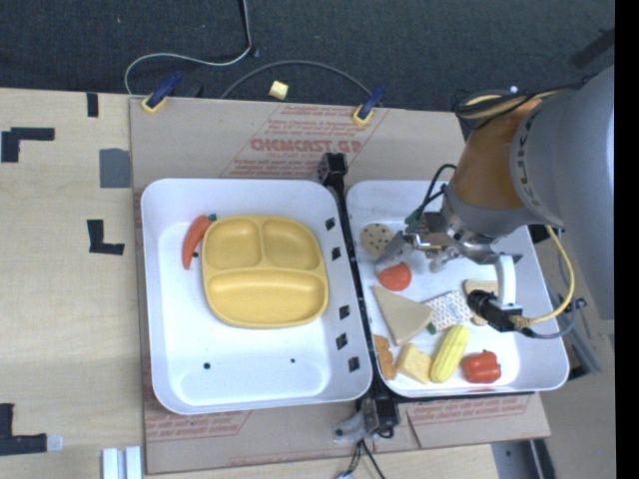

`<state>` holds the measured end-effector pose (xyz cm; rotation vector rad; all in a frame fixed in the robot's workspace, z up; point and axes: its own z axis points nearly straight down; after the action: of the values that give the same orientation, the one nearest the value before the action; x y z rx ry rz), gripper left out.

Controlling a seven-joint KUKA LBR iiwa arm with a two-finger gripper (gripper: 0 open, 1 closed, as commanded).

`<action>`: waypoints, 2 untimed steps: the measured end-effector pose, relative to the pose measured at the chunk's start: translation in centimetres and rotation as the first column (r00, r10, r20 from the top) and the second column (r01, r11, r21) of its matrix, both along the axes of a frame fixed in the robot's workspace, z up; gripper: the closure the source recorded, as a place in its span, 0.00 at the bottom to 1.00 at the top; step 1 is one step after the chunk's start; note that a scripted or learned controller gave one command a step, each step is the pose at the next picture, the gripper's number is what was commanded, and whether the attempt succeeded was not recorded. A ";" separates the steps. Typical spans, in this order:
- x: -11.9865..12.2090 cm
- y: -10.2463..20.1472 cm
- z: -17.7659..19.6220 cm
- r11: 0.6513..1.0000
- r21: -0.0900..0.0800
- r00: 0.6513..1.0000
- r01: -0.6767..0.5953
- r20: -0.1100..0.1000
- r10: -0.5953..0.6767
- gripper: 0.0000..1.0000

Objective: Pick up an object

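Observation:
My gripper (pixel 427 243) is low over the upper middle of the right bin (pixel 544 367). It hangs between a round speckled cookie (pixel 375 238) on its left and a red tomato (pixel 394 276) just below it. Nothing shows as held. Further down the bin lie a tan sandwich triangle (pixel 404 315), a patterned packet (pixel 449 310), a yellow corn cob (pixel 449 352), a red pepper (pixel 481 365) and a pale cheese wedge (pixel 411 363). The arm's wrist hides the bin's upper right part.
The left bin (pixel 170 367) holds a yellow divided plate (pixel 266 270) and an orange carrot (pixel 194 240) by its upper left side. A black divider (pixel 344 267) runs between the bins. A black-and-white piece (pixel 494 307) with a yellow cable hangs off the arm over the right bin.

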<state>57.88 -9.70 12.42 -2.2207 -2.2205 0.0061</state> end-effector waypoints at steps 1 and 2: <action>-1.4 0.3 -4.1 1.000 -0.001 1.000 -0.001 0.004 0.001 0.00; -1.2 0.3 -2.9 1.000 0.001 1.000 -0.001 0.005 0.001 1.00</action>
<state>56.64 -9.37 9.53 -2.2220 -2.2235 -0.0003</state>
